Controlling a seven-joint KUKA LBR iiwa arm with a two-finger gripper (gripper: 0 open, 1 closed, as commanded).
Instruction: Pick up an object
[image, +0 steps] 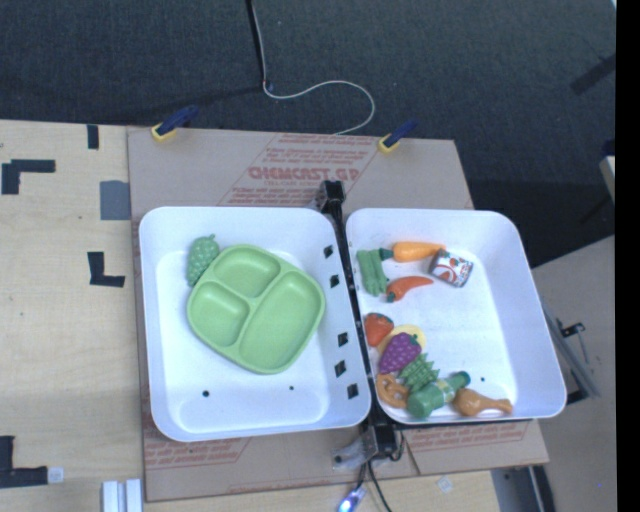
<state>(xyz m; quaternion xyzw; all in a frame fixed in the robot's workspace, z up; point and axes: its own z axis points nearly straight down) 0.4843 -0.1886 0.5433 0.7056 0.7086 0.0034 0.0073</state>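
A: What sits on the surface?

B: Two shallow white bins side by side on a cardboard sheet. The left bin carries a green divided plate with three compartments, lying flat near the bin's middle. A small green bunch of grapes touches the plate's upper left edge.

A: And the right bin?

B: That one has the toy food, mostly along its left wall. Near the top lie an orange carrot and, just beside it, a small can with a red and white label, on its side. Below the carrot is a second orange piece, next to some green bean pods.

A: Lower down?

B: A red tomato, a purple grape cluster on something yellow, then a tangle of green pieces in the lower corner, with a tan, pear-shaped item at the bottom edge.

A: The tool, is it open or holding anything?

B: I cannot tell its state. All the objects lie loose in the bins.

A: Anything else?

B: A thin white cable loops across the dark floor above the surface, and two clamps with blue and yellow handles grip the cardboard's top edge.
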